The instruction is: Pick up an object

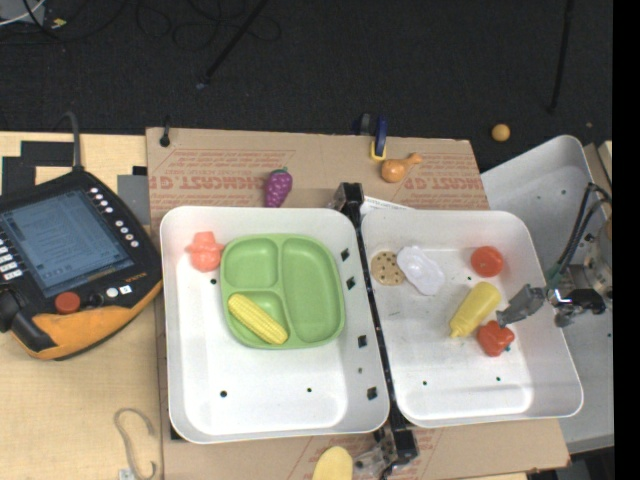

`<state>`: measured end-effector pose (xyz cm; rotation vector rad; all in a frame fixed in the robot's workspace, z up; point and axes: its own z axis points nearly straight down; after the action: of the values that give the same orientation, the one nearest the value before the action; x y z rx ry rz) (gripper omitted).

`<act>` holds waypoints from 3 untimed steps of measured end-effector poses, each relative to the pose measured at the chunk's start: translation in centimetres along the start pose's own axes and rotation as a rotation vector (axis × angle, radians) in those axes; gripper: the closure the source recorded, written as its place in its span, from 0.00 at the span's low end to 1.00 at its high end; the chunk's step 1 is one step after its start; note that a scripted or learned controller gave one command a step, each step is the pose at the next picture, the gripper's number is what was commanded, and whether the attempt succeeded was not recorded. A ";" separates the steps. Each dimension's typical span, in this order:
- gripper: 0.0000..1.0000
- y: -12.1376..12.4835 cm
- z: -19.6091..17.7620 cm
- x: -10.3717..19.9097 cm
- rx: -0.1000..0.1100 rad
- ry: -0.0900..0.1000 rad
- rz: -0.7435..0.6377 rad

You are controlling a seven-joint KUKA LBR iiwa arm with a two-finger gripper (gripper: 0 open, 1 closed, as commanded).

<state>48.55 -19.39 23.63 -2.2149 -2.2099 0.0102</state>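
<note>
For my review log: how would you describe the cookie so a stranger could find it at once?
Start at the right white bin and go to its left wall, next to the divider between the bins. The cookie lies flat there, touching a clear plastic piece. It is the one brown speckled disc; the other things in that bin are red or yellow.

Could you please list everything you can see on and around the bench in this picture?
Bins: 2, white, side by side, left and right.
Divided plate: 1, green, left bin.
Corn cob: 1, yellow, in the plate's front-left compartment.
Pink toy: 1, left bin, far-left corner.
Cookie: 1, tan, right bin.
Clear packet: 1, whitish, beside the cookie.
Tomato: 1, red, right bin.
Yellow bottle: 1, right bin.
Red toy: 1, next to the bottle.
Grapes: 1, purple, cardboard behind bins.
Pear: 1, orange, cardboard.
Teach pendant: 1, black and orange, left.
Pincer: 1, grey, over the right bin near the red toy.
</note>
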 end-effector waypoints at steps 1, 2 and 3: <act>0.00 0.2 -0.6 0.0 -0.011 -0.003 -0.002; 0.00 -0.6 4.3 -0.1 -0.007 -0.002 -0.003; 0.00 -0.1 10.3 -0.5 -0.008 -0.002 -0.003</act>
<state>48.34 -19.87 13.32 -2.2161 -2.2185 0.0032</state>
